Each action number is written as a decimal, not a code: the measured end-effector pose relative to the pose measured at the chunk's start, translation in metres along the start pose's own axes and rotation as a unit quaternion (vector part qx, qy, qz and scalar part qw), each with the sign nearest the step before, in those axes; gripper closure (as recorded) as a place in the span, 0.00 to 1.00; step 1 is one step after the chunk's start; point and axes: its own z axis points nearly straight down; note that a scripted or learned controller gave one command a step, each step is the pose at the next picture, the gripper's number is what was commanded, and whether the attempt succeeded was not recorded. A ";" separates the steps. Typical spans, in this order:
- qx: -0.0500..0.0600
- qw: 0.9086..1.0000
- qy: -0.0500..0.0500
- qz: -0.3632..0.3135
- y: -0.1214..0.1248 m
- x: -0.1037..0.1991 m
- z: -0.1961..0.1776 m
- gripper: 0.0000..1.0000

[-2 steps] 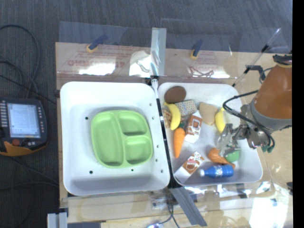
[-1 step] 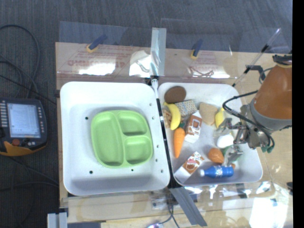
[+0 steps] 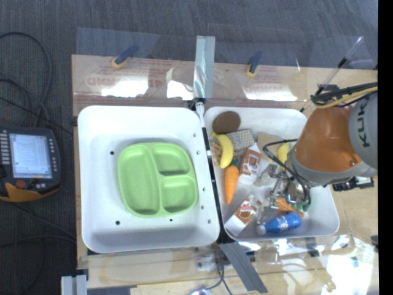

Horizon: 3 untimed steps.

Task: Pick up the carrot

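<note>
Dark grey carpet runs round a wooden bench (image 3: pixel 86 72) that carries two shallow white bins side by side, with a control pad (image 3: pixel 27 161) lying on the floor well off from the left bin.

Taking the carrot (image 3: pixel 230 184) as the mark: it lies in the right bin (image 3: pixel 325 223), close against the wall (image 3: pixel 207 165) the two bins share, and its long axis runs roughly along that wall, thick end toward the back of the bench and point toward the front. A banana (image 3: pixel 223 149) touches or nearly touches its thick end, and behind the banana sits a brown round thing (image 3: pixel 226 121). Small printed packets (image 3: pixel 250 162) lie just beside the carrot on the side away from the shared wall, another packet (image 3: pixel 247 211) sits near its point, and a blue bottle-like thing (image 3: pixel 284 222) lies farther along toward the front corner.

From the carrot, the gripper (image 3: pixel 284 192) is across those packets, deeper into the right bin, hanging under the arm's orange band (image 3: pixel 325 143). It is a tangle of metal and cable from this angle, so I cannot tell how it is set, and I see nothing in it. By my reckoning the coming move is a sideways shift toward the shared wall, lining up across the carrot's narrow width; the wall and the banana leave little room.

On the carrot's other side, the left bin (image 3: pixel 98 226) holds a green divided tray (image 3: pixel 158 178), its compartments bare.
</note>
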 end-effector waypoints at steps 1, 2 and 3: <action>0.000 1.000 -0.005 -0.001 0.001 -0.003 -0.011 1.00; -0.001 0.995 0.001 -0.098 -0.053 0.004 -0.091 1.00; -0.001 0.995 0.004 -0.099 -0.052 0.005 -0.089 0.00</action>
